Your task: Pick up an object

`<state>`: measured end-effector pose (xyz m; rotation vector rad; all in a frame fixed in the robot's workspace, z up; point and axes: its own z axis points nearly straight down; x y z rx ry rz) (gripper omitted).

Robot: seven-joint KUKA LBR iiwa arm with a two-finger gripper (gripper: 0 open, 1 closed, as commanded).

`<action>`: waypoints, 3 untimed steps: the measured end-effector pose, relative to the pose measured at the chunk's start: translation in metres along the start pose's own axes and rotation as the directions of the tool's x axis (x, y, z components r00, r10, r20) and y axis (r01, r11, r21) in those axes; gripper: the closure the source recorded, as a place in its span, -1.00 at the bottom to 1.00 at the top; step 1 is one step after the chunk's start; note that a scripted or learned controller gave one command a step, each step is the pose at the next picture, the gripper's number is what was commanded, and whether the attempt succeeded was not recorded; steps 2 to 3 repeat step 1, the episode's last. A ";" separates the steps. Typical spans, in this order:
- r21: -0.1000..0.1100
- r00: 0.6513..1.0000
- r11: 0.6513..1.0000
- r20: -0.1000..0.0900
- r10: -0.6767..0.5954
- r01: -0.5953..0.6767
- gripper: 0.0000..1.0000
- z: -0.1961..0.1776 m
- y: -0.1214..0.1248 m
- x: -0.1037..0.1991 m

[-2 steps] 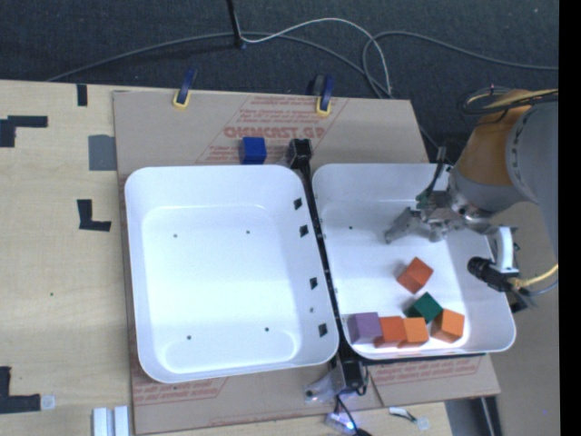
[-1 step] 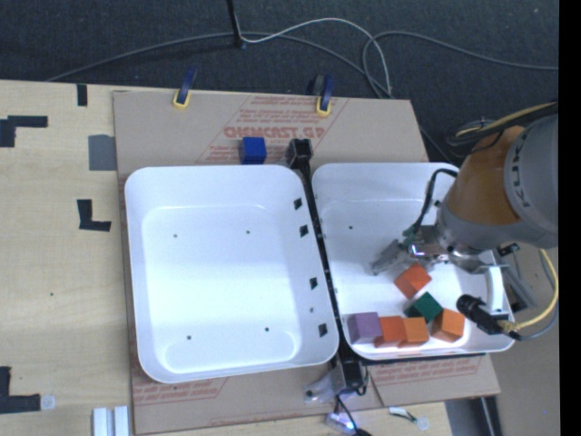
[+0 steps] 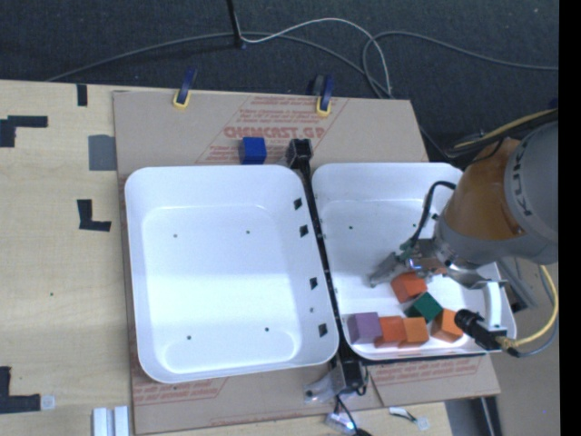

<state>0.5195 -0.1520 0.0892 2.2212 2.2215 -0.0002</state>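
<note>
Bench (image 3: 54, 243): pale wood-toned top with black tape marks. On it, a cardboard sheet (image 3: 363, 121) (red printing, two clamps (image 3: 184, 90) at its far edge) carrying two white bins side by side, left bin (image 3: 136, 271) and right bin (image 3: 359, 184). A blue block (image 3: 253, 149) sits on the cardboard just behind the left bin.

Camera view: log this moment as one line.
gripper low in right bin | above orange block | grasp unconfirmed | left bin

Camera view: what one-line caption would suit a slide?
Grey arm's tool lowered beside an orange block among coloured blocks in the right white bin.
</note>
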 end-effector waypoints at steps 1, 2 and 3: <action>0.000 1.000 1.000 0.000 -0.001 0.001 -1.00 0.000 -0.004 0.015; 0.000 1.000 1.000 0.000 -0.001 0.001 -1.00 0.000 -0.004 0.015; 0.000 1.000 1.000 0.000 -0.001 0.001 -1.00 0.000 -0.004 0.015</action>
